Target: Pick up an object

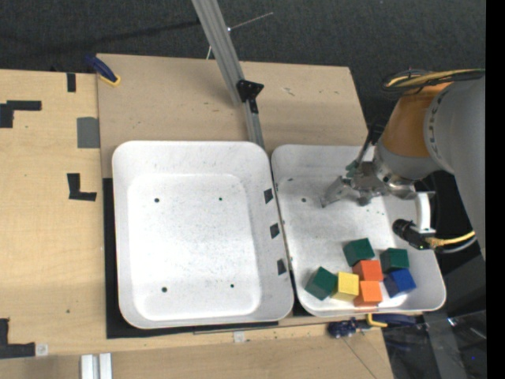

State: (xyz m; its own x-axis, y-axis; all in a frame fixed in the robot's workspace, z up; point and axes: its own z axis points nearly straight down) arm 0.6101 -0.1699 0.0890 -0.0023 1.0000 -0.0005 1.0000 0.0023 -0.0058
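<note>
Several small blocks lie bunched in the near corner of the right bin (309, 158): a dark green block (359, 250), a green block (321, 283), a yellow block (347, 283), an orange block (368, 271), a blue block (400, 281) and others. My gripper (346, 199) hangs over the middle of that bin, farther back than the blocks and apart from them. Its fingers are spread open with nothing between them.
The left bin (120, 158) sits beside the right one, with black clips along the shared rim. A slanted metal rod (225, 46) crosses the bench behind the bins. The arm's grey body and orange band (410, 129) fill the right side.
</note>
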